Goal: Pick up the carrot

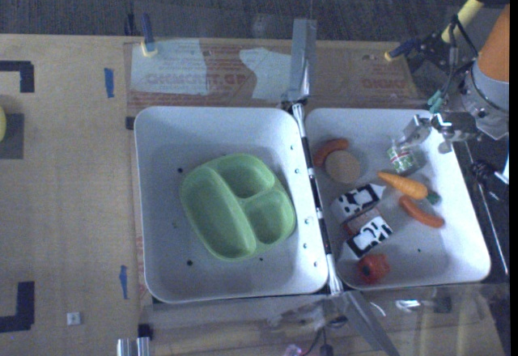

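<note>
Carrot (403, 184), an orange plastic toy one with a small dark green tip, lies in the right white bin (469, 253), in that bin's far right part, slanting with its pointed end toward the bin's centre and its green tip toward the right wall. Just beyond it, toward the far right corner of the bin, the claw (421, 133) of the grey arm (494, 63) hangs over the bin beside a small clear, crumpled-looking object (401, 157); whether the claw is released or clenched cannot be told at this size and blur, and nothing can be seen between its parts. The carrot rests on the bin floor, near the claw but apart from it.

Just nearside of the carrot lies a second orange, sausage-shaped toy (422, 213), close to the right wall. At the bin's far left sit a reddish-brown curved toy (330, 150) and a tan round disc (343, 167), touching or nearly so. Toward the bin's middle lie two black-and-white patterned blocks (358, 201), one behind the other, and a small red round toy (373, 267) sits near the near edge.

The left white bin (162, 144) holds a light green plastic plate with three compartments (237, 205), roughly in its centre. Both bins sit side by side on the tan counter (65, 184), which carries strips of blue tape (108, 81) near its far left part.
</note>
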`<state>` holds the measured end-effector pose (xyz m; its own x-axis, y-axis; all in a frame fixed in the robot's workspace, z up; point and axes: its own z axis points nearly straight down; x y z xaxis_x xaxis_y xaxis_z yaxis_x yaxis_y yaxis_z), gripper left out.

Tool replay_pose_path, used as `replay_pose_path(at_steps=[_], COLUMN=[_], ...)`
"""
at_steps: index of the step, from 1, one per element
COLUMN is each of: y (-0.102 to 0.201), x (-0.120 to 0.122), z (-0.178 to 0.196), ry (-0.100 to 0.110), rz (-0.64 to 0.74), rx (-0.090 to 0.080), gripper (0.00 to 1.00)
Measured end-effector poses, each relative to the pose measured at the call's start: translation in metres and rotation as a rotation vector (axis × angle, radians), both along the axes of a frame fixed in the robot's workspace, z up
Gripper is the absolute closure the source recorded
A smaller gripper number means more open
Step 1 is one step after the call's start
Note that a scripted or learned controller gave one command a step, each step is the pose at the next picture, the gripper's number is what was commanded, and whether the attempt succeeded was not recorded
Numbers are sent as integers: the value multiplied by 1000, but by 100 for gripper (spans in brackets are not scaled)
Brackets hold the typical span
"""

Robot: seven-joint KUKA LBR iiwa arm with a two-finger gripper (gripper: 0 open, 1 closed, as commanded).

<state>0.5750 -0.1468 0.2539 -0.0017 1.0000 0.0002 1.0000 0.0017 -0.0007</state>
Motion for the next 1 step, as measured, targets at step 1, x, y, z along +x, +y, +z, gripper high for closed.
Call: replay_pose_path(at_steps=[1], y=[-3], x=[-20], z=[-138], ry=[-21], rz=[-25], rx=[-2], gripper=[0])
